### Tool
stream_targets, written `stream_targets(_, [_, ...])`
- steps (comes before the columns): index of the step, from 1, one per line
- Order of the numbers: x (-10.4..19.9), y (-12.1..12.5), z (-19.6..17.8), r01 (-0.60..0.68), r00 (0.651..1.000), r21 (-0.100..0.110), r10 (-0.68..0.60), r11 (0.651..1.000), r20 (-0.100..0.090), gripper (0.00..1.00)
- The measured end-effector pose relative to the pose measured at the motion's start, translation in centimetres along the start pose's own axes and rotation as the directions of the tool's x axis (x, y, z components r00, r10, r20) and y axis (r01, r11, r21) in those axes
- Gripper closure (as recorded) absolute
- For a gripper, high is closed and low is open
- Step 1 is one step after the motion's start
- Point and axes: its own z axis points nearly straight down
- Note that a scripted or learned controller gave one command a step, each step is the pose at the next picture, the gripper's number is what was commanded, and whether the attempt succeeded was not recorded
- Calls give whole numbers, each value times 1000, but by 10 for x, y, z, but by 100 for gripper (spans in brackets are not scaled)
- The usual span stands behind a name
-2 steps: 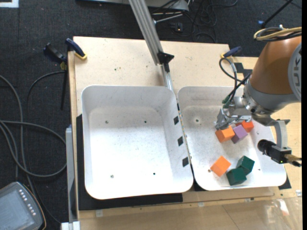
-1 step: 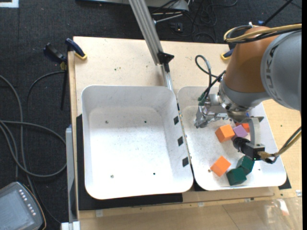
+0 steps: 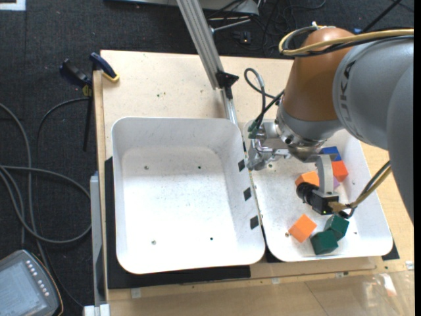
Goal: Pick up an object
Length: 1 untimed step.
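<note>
My gripper [image 3: 257,154] hangs low at the left edge of the right bin [image 3: 368,242], close to the wall shared with the left bin [image 3: 177,189]. No object shows in it. Loose blocks lie to its right. An orange cube [image 3: 303,228] sits near the front, with two dark green blocks [image 3: 325,243] [image 3: 339,226] beside it. Further back, an orange block [image 3: 339,170], a blue block [image 3: 331,152] and another orange piece [image 3: 306,178] are partly hidden under my wrist.
The grey and orange arm covers the back of the right bin. A slanted metal rail [image 3: 200,35] runs from the top of the view down to the bins' shared corner. A blue and yellow clamp [image 3: 89,71] lies at the bench's back left.
</note>
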Motion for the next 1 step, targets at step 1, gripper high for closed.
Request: stream_targets(1, [47, 6, -6, 0, 1000, 0, 0, 1000, 0, 100])
